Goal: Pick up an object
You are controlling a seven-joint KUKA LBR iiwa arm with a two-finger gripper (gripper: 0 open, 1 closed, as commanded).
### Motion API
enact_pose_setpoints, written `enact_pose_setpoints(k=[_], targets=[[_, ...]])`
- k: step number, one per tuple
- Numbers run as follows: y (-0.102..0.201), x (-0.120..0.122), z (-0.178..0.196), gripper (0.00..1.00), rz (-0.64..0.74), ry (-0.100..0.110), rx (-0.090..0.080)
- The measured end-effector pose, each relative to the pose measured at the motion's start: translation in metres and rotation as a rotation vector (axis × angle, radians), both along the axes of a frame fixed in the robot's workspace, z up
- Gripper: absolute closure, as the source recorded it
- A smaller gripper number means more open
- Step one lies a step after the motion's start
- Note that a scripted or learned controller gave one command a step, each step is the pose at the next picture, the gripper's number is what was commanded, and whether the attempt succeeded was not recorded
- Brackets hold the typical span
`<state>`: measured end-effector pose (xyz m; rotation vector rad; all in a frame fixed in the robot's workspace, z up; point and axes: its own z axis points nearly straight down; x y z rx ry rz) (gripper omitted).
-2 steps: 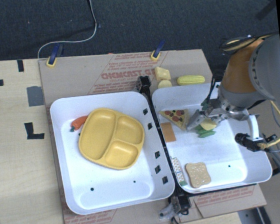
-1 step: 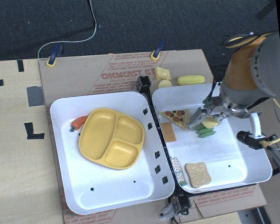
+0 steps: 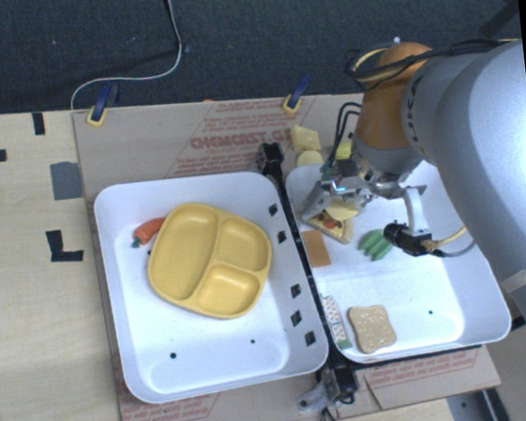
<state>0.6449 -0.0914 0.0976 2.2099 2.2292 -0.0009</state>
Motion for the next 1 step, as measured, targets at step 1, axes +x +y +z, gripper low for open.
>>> enact_pose_setpoints(k=[1], targets=[[0.0776,-0.0346,0.0932,1.00,-0.004,-0.005,0.002]])
